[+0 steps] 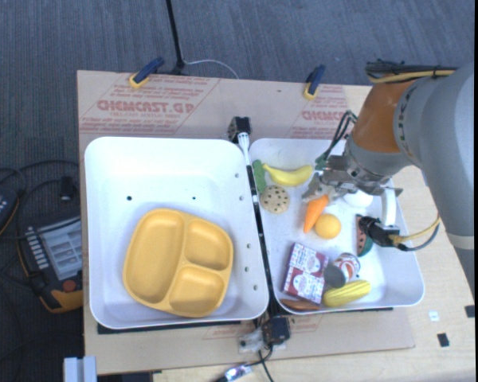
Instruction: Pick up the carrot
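So the arm (418,126) comes in from the right and hangs over the far part of the right bin (406,281). Its gripper (328,188) sits right at the top end of the carrot (314,213), which lies tilted in the middle of that bin. Honestly can't tell how wide the gripper is or whether it actually has the carrot, the wrist hides that bit.

Just right of the carrot's lower end there's an orange ball (328,226), touching or nearly so. A banana (287,174) lies at the far left of the bin with a cookie (275,200) just near of it. A red carton (303,270) and a corn cob (346,293) sit at the near edge.

The left bin (111,165) holds a yellow divided plate (178,262).
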Available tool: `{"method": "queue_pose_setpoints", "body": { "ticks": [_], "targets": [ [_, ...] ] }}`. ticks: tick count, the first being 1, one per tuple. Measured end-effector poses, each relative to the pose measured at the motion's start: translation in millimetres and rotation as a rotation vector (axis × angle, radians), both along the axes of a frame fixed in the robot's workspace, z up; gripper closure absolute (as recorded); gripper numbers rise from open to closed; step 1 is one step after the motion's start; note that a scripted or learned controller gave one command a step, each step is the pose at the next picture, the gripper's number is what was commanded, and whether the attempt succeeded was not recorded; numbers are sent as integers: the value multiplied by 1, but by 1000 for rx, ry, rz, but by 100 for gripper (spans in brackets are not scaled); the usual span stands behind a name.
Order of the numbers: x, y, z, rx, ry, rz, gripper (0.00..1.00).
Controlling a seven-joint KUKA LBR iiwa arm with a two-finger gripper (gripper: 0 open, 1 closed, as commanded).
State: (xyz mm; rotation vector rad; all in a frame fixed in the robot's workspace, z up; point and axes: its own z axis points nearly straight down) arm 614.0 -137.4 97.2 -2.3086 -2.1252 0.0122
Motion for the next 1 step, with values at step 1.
{"method": "queue_pose_setpoints", "body": {
  "ticks": [1],
  "targets": [
    [-4,52,90,1,-13,28,100]
  ]
}}
